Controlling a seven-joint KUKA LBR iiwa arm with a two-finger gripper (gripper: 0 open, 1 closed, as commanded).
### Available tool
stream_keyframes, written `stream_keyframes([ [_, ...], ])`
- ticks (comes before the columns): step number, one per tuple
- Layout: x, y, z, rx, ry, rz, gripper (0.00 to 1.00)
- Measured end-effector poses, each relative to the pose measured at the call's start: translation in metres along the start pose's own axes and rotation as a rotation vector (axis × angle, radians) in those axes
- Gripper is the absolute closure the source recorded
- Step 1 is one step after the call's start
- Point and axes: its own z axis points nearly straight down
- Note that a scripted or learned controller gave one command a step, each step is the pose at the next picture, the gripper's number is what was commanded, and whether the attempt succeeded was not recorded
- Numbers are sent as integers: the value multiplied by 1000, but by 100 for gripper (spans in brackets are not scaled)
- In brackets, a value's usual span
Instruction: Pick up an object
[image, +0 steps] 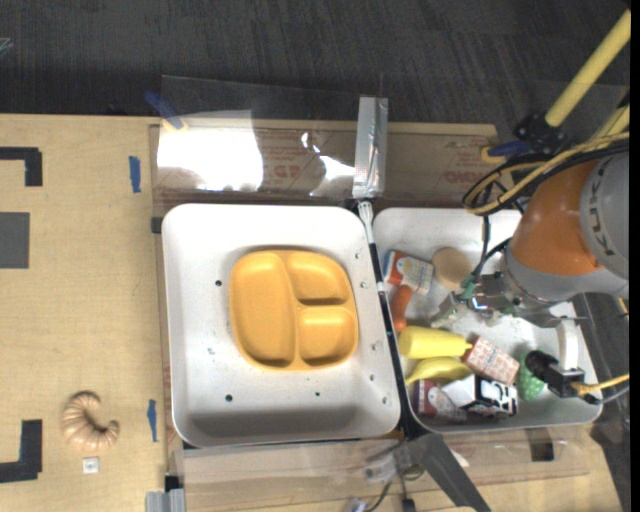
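The right bin (560, 420) holds several small items. A yellow banana (433, 343) lies by its left wall, with a second yellow piece (440, 369) just below it. An orange carrot (400, 302) and a white-and-orange packet (412, 270) sit above them. A tan round thing (452, 265) lies near the bin's back. A pink patterned box (492, 358), a black-and-white pack (488, 395) and a green piece (530, 385) lie toward the front. My gripper (478, 298) hangs low over the bin's middle, right of the banana and just below the tan round thing.
The left bin (190, 250) carries a yellow divided plate (293, 305). A tan croissant-shaped toy (90, 420) lies on the bench at the far left. A clear plastic sheet (260, 150) stands behind the bins. Yellow cables (520, 165) loop at the back right.
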Motion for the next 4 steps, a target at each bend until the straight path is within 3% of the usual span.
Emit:
stream_keyframes([
  [1,22,50,14,5,3,-55,0],
  [2,-13,92,16,9,2,47,0],
  [3,5,121,7,28,10,-360,0],
  [4,-66,122,17,22,16,-389,0],
])
